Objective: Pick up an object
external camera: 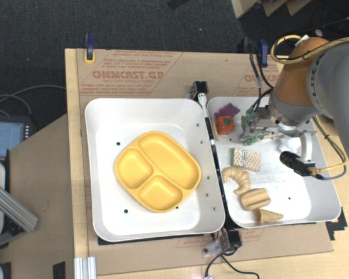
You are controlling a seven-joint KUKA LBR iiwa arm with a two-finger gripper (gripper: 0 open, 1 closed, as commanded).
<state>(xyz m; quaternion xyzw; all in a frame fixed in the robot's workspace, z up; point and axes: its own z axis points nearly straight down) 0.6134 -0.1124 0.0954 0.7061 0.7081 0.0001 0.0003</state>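
The likely targets sit in the right bin (323,205): an orange toy (224,124) with a purple piece (227,108) just above it at upper centre-right, a patterned packet (246,158) below them, then a croissant (237,176), a tan roll (254,198) and a wedge (270,215) toward the lower right. The tool (257,127) hangs low over the bin's upper part, just right of the orange toy and above the packet; whether it is spread or closed, or has anything in it, I cannot tell (the wrist hides too much).

The risk, as I judge it, is crowding. The orange and purple pieces touch or nearly touch and lie close to the bin wall, so a descent there could strike the rim or nudge one piece aside. The packet looks flat and may slip.

The left bin (99,156) holds a yellow tray (157,170). Both bins rest on a cardboard-topped desk (134,68), with dark carpet (104,10) across the upper frame and cables (23,95) at the left.
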